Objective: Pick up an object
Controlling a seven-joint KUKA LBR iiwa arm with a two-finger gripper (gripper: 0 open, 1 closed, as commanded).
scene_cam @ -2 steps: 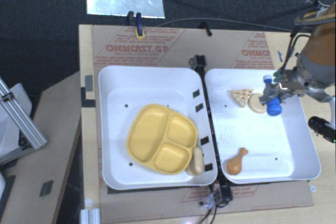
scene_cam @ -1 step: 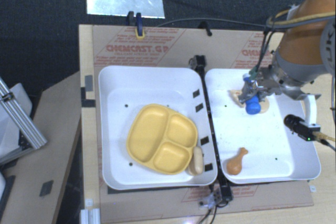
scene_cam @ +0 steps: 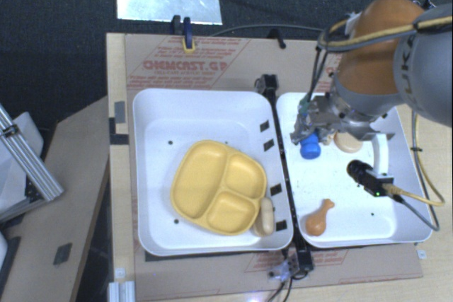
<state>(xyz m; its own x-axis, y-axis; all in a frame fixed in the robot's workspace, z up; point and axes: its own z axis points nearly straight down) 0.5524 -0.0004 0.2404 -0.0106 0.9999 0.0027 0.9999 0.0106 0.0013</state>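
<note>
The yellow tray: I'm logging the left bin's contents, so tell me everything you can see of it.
The yellow tray is a rounded, plastic-looking divided plate with three compartments, all bare. It lies flat, right way up and turned at an angle, in the left bin. A small beige object rests against its lower right edge.

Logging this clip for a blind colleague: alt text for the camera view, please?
The arm's tool hangs over a blue object in the right bin, near an orange drumstick toy. The left bin holds a yellow divided tray.
</note>
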